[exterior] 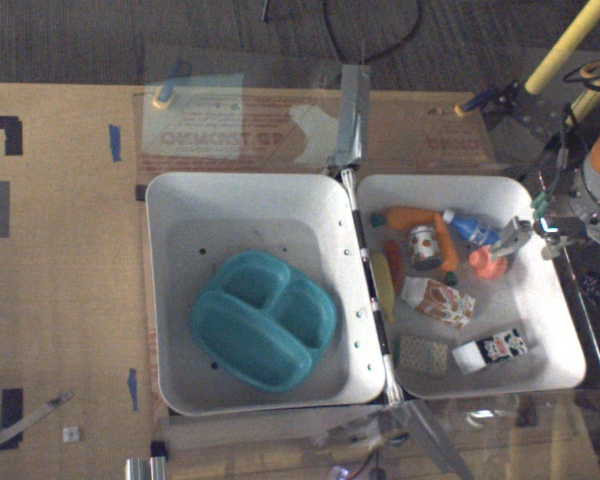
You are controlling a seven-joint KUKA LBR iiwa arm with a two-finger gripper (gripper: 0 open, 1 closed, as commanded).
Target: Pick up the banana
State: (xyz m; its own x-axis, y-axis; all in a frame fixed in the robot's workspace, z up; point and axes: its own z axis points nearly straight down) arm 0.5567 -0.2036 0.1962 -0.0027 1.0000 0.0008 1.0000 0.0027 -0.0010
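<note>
The banana (382, 281) is a short yellow piece lying lengthwise against the left wall of the right bin (563, 308). My gripper (518, 236) hangs over the bin's upper right part, well to the right of the banana. It sits just above a small red-orange object (486, 263) and next to a blue bottle (469, 228). Several other items lie between it and the banana.
The right bin also holds an orange carrot (411, 216), a small can (423, 246), a printed carton (439, 302), a tan sponge-like square (423, 354) and a black-and-white milk carton (491, 350). A teal divided plate (265, 318) lies in the left bin (180, 218).
</note>
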